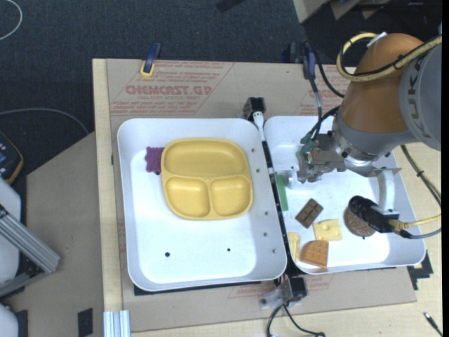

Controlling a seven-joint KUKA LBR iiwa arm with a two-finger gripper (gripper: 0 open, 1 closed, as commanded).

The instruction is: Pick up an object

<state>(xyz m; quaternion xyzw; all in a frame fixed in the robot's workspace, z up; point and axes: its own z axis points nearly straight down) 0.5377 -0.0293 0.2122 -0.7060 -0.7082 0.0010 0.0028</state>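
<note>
The landmark for this inspection is the yellow divided plate (pixel 207 177), which sits in the upper half of the left bin (pixel 203 258). A purple item (pixel 153 159) pokes out from behind the plate's left edge, touching it or nearly so.

All likely pick targets lie to the right of the plate, in the right bin (pixel 403 248). Nearest to the plate is a green piece (pixel 282 190) against the bin's near wall. Further right and lower are a brown block (pixel 309 213), a pale yellow piece (pixel 327 229), a waffle-like orange piece (pixel 315 253) and a dark round item (pixel 359 218). They lie loose and scattered, some touching, presumably tipped in as grasp candidates.

The gripper (pixel 313 166) hangs well right of the plate, over the upper part of the right bin, above and just beside the green piece. Nothing is seen between its tips. Whether the pincer is spread or closed cannot be told from this angle. Judgement: the approach is not yet a grasp, and the green piece's position hard against the wall may hinder one.
</note>
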